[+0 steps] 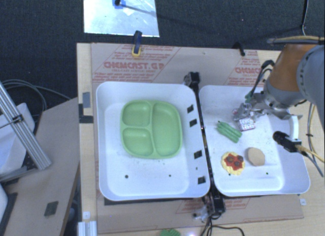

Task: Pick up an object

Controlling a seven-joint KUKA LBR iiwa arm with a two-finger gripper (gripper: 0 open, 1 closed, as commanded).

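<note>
Gripper (245, 118): hangs low over the right bin (292, 181), toward its far edge, the arm reaching in from the counter's right side. Whether the jaws are spread or pressed together cannot be told; nothing is seen between them.

Green bean pod (228, 131): nearest candidate for pickup. Lies just beside the jaws, toward the near-left, on the bin floor. Long axis runs slantwise, from far-left to near-right.

Pizza toy (233, 162): round, yellow with red spots; lies nearer the bin's front edge, apart from the pod.

Cookie (255, 156): tan, round; just beside the pizza toy, on its right.

Left bin (111, 179): holds one green divided plate (152, 129), three compartments, all bare.

Judgement: a short shift toward the bin's near-left would bring the jaws over the pod; closing across its narrow width seems best.
</note>
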